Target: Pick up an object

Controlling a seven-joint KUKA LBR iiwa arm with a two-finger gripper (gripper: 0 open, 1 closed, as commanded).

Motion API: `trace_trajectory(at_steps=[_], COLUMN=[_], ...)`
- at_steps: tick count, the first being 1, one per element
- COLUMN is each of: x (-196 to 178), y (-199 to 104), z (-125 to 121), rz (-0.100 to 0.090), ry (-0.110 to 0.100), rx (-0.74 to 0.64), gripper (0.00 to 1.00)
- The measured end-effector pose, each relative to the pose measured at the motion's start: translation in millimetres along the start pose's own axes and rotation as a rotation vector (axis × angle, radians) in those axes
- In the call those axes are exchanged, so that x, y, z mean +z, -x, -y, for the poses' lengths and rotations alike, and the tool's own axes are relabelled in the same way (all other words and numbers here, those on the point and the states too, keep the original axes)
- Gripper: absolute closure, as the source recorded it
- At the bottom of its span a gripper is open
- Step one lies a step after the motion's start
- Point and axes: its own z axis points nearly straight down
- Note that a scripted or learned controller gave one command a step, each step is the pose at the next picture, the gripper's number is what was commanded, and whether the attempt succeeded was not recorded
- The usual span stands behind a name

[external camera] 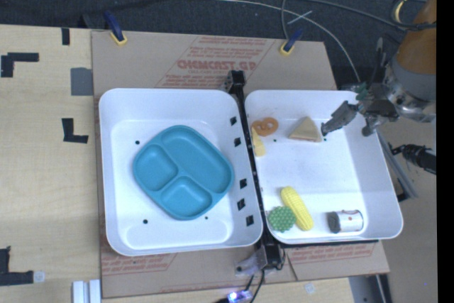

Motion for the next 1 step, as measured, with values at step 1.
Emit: trace_trajectory(at_steps=[1], x=[-5.6], y=[-0.3], z=[-2.0], rz=[0.002], ry=[0.01], rx=[-0.003], gripper=[0.0])
